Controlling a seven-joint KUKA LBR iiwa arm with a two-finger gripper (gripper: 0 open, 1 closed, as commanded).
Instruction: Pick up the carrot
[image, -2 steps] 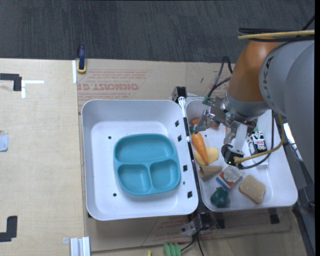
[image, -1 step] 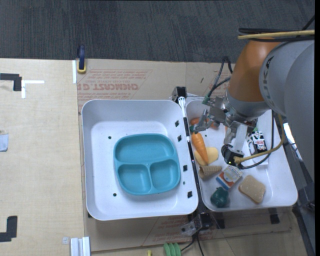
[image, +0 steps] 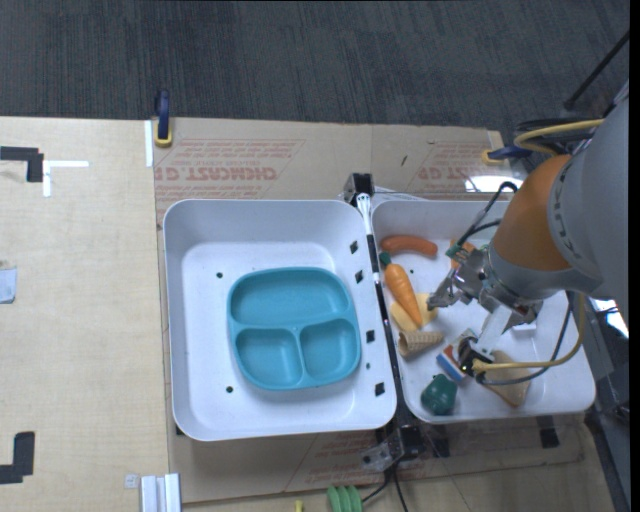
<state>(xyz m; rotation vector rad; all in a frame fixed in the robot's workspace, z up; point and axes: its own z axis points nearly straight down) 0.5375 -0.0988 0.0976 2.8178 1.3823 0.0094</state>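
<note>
Gripper (image: 447, 297) first: we see it low over the right bin (image: 560, 395), hanging from the grey arm with its orange band, which reaches in from the right. We cannot tell how it is set. Taking the carrot (image: 402, 291) as our landmark, the gripper sits just to the carrot's right, near its lower half, and we cannot tell whether it touches; nothing shows between its tips. The carrot itself lies in the right bin close to the bin's left wall, slanting with its orange tip toward the top-left. Above the carrot, slightly to the right, we see a reddish sausage-shaped piece (image: 409, 244). Just below the carrot lie a pale yellow piece (image: 405, 318) and a tan wedge (image: 420, 342). Further below sits a dark green item (image: 438, 396). To the carrot's left, past the wall, the left bin (image: 190, 330) holds a blue divided plate (image: 294, 327).
</note>
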